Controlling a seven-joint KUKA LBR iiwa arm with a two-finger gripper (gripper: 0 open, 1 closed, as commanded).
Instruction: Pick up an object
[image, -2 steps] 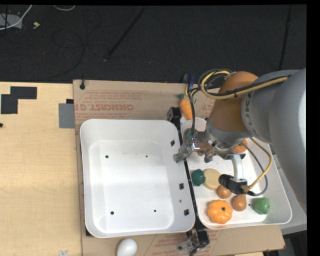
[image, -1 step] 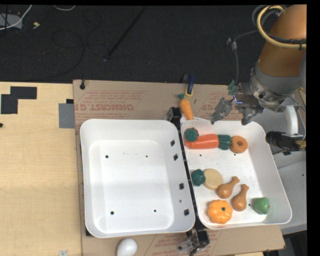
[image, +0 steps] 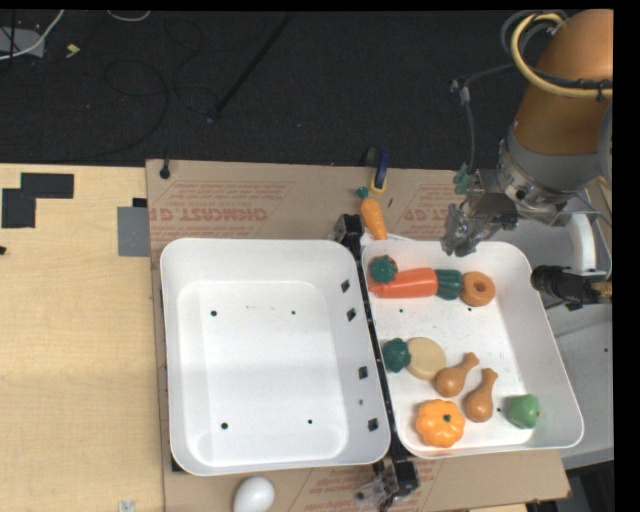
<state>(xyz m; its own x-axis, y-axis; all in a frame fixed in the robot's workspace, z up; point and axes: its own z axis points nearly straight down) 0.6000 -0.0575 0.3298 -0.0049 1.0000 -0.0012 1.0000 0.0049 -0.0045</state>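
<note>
Arm (image: 560, 110) seen as bulky rounded body: orange-brown band above, grey metallic wrist ring beneath. Yellow cable (image: 535, 50) looped beside orange section; thin dark wire strung past wrist at left. Gripper (image: 468, 232) built of dark grey blocky metal; small green fitting noted on its side. No markings made out.

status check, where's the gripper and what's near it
Gripper above right bin's far edge, nothing between fingers. Orange carrot and donut lie just below it. No obstruction seen.
</note>
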